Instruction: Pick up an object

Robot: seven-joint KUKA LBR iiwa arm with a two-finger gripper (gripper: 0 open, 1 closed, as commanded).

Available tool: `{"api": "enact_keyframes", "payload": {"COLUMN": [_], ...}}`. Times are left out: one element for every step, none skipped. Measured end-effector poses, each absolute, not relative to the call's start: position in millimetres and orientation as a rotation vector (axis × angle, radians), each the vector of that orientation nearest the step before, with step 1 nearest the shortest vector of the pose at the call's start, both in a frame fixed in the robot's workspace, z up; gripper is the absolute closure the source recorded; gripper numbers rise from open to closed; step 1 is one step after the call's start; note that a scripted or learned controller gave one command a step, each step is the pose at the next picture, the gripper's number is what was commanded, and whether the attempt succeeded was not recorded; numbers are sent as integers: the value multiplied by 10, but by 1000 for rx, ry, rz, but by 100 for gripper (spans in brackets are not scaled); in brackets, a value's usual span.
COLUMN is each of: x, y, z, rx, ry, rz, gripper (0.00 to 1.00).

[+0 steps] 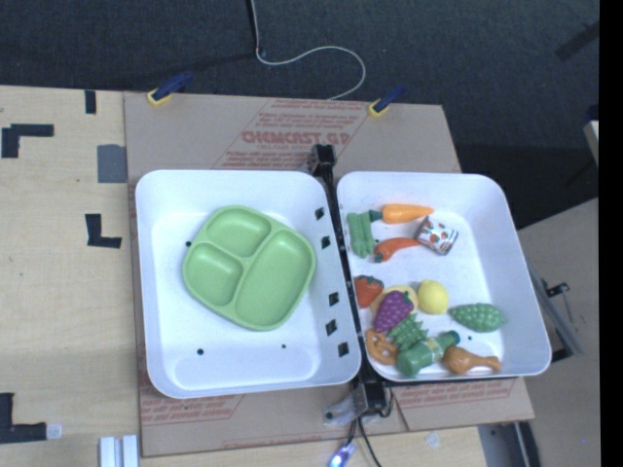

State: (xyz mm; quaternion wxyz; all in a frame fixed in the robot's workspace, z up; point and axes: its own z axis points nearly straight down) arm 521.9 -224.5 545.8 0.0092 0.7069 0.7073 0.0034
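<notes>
Toy food is crowded in the right bin, carrot upper centre, lemon mid, grapes beside it, presumably as pick stock, while the left bin holds a green divided plate; gripper state cannot be told.

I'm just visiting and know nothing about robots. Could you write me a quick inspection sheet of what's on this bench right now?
Surface: cardboard sheet under two white bins, left bin and right bin, side by side.
Job's things: toy foods in the right bin, among them a carrot, lemon, grapes.
Clutter: green divided plate in the left bin.
Gripper: nothing seen.
Cables: white cable behind the bench.
Surroundings: dark floor.
</notes>
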Motion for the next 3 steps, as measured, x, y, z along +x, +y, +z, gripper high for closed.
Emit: {"api": "enact_keyframes", "payload": {"x": [5240,5246,5253], "y": [-2234,-2230,-2224], "z": [5455,5557,5659], "rx": [2217,2215,2213], "ry": [2221,2220,2220], "rz": [-2,-3,-4], "gripper": [100,100,100]}}
